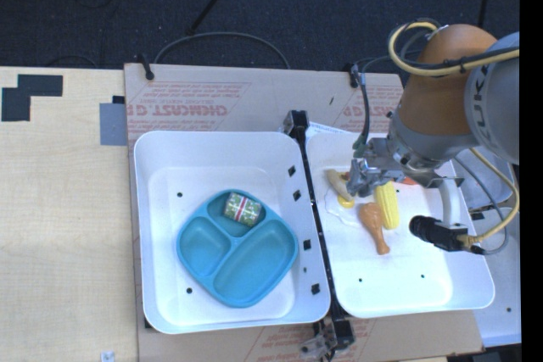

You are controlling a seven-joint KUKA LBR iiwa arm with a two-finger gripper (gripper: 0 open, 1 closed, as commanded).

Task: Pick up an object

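The grey metal two-finger gripper [363,179] is low in the right-hand shallow white plastic bin [424,284], right above a cluster of toy food, so a grab looks in hand. Just right of it lies a yellow plastic corn cob [388,205]; below-right, a tan toy drumstick [373,225]. A small yellow piece [344,200] sits under it, half hidden. Whether it is pinching anything, nobody can tell. Far left, a blue divided plastic tray [242,263] holds a small green-striped can [242,208].

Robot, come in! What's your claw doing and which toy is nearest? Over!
Gripper low in right bin, over the toy food. Corn and drumstick beside it, nothing seen held. Green can sits on blue plate, left bin.
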